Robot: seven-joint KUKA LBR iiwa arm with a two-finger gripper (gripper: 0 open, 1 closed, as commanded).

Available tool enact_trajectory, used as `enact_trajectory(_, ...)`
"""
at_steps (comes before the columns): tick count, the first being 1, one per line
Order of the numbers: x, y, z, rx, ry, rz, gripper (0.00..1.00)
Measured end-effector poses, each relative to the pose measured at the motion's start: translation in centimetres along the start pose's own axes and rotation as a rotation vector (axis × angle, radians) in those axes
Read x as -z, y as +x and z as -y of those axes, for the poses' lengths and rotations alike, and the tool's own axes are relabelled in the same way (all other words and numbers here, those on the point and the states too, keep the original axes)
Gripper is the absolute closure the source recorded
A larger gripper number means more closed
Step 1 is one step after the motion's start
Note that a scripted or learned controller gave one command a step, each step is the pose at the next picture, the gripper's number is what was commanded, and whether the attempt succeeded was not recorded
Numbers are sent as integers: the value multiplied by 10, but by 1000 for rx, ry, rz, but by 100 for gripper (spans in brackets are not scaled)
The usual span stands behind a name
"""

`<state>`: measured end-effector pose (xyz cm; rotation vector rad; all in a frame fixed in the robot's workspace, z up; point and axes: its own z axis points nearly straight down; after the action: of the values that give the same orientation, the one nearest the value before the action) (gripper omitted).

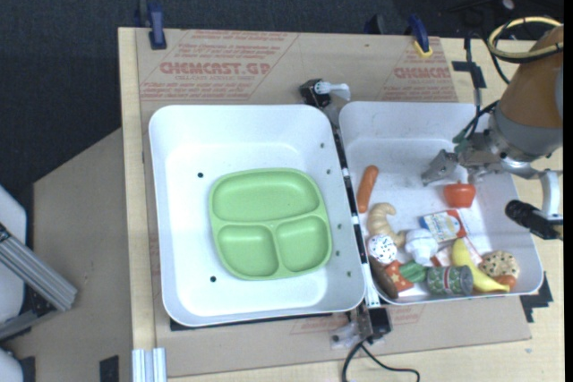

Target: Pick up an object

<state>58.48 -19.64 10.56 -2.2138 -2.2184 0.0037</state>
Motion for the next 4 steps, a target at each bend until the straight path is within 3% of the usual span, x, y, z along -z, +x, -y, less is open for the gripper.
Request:
enact_trajectory(1, -22, -3, 36, -3, -2, 1, 0)
enact_trajectory(2, -11, -4, 34, -3, -8, 4, 100)
enact_trajectory(3, 55, -17, 38, -3, -13, 7, 100)
enact_trajectory(4, 85, 32, 36, 2, -12, 5, 100)
